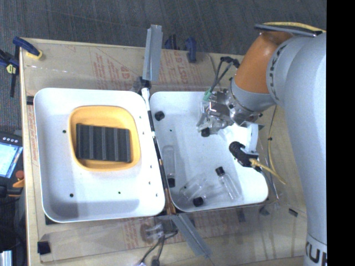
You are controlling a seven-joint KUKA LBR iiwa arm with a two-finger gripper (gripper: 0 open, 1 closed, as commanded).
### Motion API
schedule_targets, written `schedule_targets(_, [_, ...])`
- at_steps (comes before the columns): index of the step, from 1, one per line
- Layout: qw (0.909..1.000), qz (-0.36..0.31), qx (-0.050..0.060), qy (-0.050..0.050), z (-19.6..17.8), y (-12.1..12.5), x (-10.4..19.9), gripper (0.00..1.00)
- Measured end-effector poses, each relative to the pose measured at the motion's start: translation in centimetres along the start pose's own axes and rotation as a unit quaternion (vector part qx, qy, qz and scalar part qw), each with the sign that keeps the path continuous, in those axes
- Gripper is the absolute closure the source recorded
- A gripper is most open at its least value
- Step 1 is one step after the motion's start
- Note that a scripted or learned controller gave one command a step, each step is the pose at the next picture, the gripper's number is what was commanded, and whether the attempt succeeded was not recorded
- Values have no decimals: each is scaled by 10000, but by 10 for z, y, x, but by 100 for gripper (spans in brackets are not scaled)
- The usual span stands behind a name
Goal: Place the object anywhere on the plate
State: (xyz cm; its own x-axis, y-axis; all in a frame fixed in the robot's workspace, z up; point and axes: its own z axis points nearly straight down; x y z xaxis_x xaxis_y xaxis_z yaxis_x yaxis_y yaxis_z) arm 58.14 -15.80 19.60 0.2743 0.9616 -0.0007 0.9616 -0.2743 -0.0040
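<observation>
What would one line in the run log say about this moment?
stage: reaching | hand: over right white bin | clear plastic vials: lying in right bin | yellow plate with black ridged insert: left bin

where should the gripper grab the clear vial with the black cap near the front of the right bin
Grip the clear vial across its slim glass body, just below the black cap, coming straight down from above. It lies flat on the right bin floor, angled, so set the fingers across its width.

The arm [299, 93] is cut off by the frame at three o'clock and at six. Its wrist hides the right bin's [183, 110] wall at two o'clock. The gripper [209, 123] is too small and cluttered to read. A tablet [8, 157] at nine o'clock is cropped by the frame.
</observation>
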Motion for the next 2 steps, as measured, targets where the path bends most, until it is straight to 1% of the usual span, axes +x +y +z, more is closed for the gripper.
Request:
schedule_targets(1, [9986, -521, -2, 5, -62, 19, 93, 100])
schedule_targets(2, [9888, -1492, 13, -1, -9, 5, 117, 100])
